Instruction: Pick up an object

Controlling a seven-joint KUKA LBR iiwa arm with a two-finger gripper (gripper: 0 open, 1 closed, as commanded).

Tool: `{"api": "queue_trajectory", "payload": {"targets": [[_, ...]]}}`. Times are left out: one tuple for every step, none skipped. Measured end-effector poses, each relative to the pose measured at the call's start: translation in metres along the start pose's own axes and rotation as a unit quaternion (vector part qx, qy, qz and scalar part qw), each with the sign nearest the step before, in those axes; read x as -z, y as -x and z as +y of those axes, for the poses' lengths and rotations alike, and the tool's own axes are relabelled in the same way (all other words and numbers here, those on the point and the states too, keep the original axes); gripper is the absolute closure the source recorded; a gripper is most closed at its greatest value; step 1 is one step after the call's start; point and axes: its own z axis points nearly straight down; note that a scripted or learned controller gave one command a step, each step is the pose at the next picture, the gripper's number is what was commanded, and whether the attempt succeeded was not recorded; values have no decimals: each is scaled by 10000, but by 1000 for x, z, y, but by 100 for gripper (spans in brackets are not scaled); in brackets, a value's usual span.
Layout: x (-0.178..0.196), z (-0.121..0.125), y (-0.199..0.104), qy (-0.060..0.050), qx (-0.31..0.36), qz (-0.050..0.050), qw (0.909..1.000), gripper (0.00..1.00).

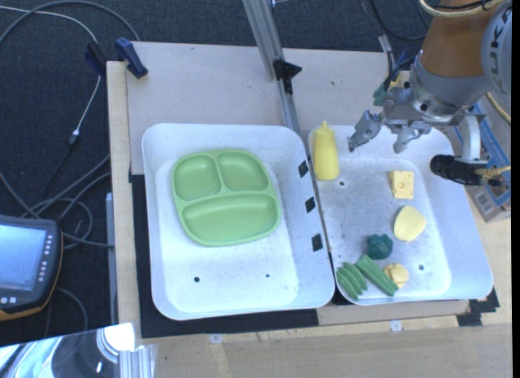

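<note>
**Open gripper above the right bin's far edge, nothing held**

The grey arm with its orange band reaches in from the right, and its two-finger gripper [380, 135] hangs over the far edge of the shallow white right-hand bin [463, 230]. Its two fingers are spread apart with nothing between them.

In that bin, a yellow plastic squeeze bottle [326, 152] lies at the far left corner, just left of the gripper. A small yellow cheese-like wedge [401, 184] lies nearer the middle, with a rounded pale-yellow toy piece [409, 223] below it. Toward the near edge sit a dark green broccoli-like toy [379, 246], a bunch of light green bean-like pieces [365, 276] and a small yellow lump [396, 273], close together.

The shallow white left-hand bin [236, 291] holds a light green plastic plate with three compartments [225, 196].
</note>
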Motion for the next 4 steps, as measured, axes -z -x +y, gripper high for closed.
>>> {"api": "queue_trajectory", "payload": {"targets": [[0,0,0,2,-3,2,10000,0],[-63,-3,4,-29,-8,-1,10000,0],[-106,-1,6,-23,-7,-1,10000,0],[-153,-2,5,-21,-5,0,10000,0]]}}
